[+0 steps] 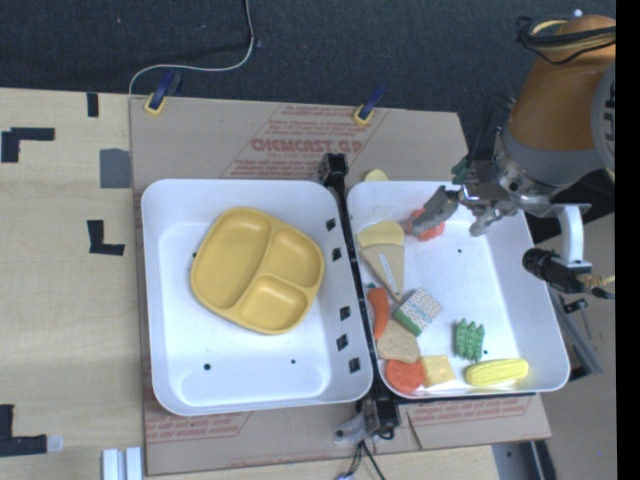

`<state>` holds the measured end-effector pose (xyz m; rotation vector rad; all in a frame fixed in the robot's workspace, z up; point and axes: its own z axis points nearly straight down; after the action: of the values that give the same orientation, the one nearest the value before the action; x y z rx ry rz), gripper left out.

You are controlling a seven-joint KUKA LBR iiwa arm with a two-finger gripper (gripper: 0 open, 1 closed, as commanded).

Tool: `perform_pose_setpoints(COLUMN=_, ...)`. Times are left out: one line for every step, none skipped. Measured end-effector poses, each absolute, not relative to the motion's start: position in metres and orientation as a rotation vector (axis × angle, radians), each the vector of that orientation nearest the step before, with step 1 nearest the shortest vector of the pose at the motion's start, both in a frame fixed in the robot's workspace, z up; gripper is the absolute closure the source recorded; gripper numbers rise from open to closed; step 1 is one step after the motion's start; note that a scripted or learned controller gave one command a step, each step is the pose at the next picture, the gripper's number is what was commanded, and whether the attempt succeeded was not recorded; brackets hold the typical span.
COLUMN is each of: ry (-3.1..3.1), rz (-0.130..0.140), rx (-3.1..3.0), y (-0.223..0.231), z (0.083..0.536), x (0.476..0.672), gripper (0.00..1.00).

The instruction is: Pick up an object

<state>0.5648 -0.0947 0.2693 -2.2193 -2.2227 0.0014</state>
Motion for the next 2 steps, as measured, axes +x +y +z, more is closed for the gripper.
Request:
perform_pose_setpoints(ry=-2.224, rz=0.001, rx=-2.219, y=-0.102, z=0.078, x=0.623, gripper=0.0)
perform_pose_setpoints(ry=-2.227, rz=-0.002, rx=-2.22, y=-0.114, z=0.092, x=0.67, gripper=0.0)
